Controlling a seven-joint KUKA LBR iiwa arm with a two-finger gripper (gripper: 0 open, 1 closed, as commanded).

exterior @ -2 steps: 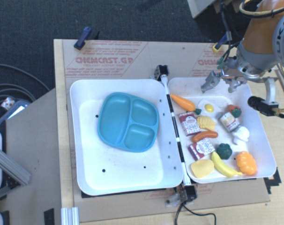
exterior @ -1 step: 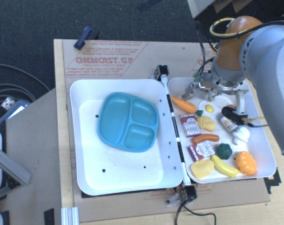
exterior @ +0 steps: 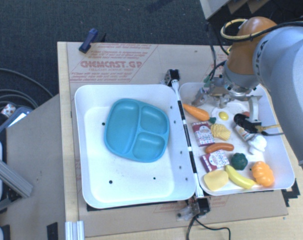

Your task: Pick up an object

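Note:
My gripper (exterior: 216,95) hangs low over the far left corner of the right bin (exterior: 286,176), under the grey arm with its orange band (exterior: 250,34). Just in front of it lie an orange carrot (exterior: 196,112) and a small fried egg (exterior: 223,116). Further forward are a yellow corn cob (exterior: 220,131), a red packet (exterior: 202,133), a sausage (exterior: 219,147), a second red packet (exterior: 219,159), a green broccoli piece (exterior: 238,160), a banana (exterior: 240,177), an orange pumpkin (exterior: 262,173) and a pale yellow lump (exterior: 215,179). I see nothing held in the gripper.
The left bin (exterior: 91,184) holds a blue divided plate (exterior: 137,130). A white rounded object (exterior: 258,143) lies by the right bin's right side. A blue clip (exterior: 88,40) sits on the board's far left corner. The bins' shared rim (exterior: 184,134) runs between them.

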